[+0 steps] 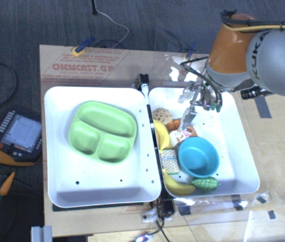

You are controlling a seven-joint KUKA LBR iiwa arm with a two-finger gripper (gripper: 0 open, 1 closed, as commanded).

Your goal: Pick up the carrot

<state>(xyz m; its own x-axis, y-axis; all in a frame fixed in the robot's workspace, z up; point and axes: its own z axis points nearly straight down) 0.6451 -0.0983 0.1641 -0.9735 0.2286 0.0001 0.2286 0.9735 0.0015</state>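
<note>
Not much done yet from my end: gripper [189, 116] hangs just above the blue bowl [198, 157], can't tell its state. The carrot [178, 125] I'm after lies at the bowl's upper-left, not lifted.

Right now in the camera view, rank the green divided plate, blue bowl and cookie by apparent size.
1. green divided plate
2. blue bowl
3. cookie

All sit at similar depth, so the order is clear.

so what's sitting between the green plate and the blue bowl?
In the camera view: the adjoining bin rims, then a banana and a small patterned packet lie between the green plate and the blue bowl.
</note>
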